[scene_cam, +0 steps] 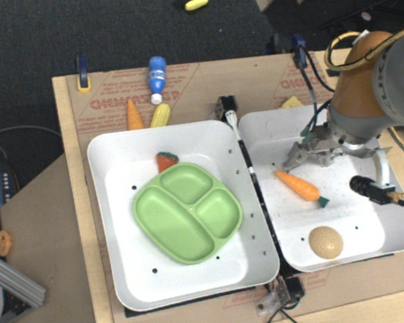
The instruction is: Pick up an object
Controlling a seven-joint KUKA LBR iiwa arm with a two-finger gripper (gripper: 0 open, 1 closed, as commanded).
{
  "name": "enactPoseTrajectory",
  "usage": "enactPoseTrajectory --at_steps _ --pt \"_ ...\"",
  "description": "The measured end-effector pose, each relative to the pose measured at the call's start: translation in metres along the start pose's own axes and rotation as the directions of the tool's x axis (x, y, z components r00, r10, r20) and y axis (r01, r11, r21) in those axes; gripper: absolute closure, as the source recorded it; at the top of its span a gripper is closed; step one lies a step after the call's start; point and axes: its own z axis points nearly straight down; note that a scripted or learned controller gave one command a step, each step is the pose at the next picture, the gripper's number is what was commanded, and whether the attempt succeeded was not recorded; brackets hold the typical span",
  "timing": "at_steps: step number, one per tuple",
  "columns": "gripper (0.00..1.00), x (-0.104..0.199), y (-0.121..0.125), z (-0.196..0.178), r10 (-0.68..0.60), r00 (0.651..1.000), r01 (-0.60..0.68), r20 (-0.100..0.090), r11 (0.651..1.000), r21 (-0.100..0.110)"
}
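Observation:
In the right bin [389, 239] an orange carrot [298, 185] with a green tip lies slantwise near the middle. A tan round ball [325, 242] rests near that bin's front edge. My gripper [306, 152] hangs low over the back of the right bin, just above and to the right of the carrot's upper end, and nothing shows in it. The left bin [122, 227] holds a green divided plate [186, 211], with a small red strawberry-like piece [166, 159] behind it.
On the cardboard behind the left bin lie a blue and white bottle [156, 78], a small orange carrot [133, 116] and a yellow corn piece [160, 114]. A yellow thing [197, 3] lies on the dark floor beyond the bench.

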Motion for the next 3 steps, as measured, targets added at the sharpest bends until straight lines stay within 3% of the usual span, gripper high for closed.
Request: enactPoseTrajectory --at_steps 1,2,3 --pt "0.0 0.036 -0.06 0.0 0.006 1.0 -0.006 -0.005 1.0 0.013" --pt "1.0 0.034 -0.057 -0.011 0.008 1.0 -0.008 -0.001 1.0 0.005" --pt "1.0 0.104 0.027 -0.107 -0.003 1.0 0.003 0.0 1.0 -0.011"
